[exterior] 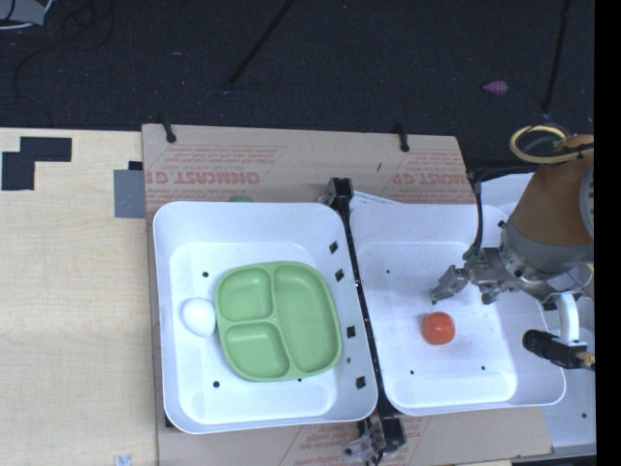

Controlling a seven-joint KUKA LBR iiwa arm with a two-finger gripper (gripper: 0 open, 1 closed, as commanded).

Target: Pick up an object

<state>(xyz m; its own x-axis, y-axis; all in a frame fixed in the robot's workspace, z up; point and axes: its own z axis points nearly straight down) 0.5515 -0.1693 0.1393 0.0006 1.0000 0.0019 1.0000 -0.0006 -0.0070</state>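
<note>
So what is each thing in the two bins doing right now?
green tray: lying flat in the left bin, nothing in its compartments.
white ball: resting against the tray's left edge.
orange ball: sitting loose on the right bin floor.
pincer: above the orange ball, not holding it.

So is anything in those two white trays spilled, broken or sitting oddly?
Nothing stands out. The green divided plate lies flat in the left bin with a white egg-like ball at its edge, and a small orange ball sits in the right bin near the gripper.
</note>
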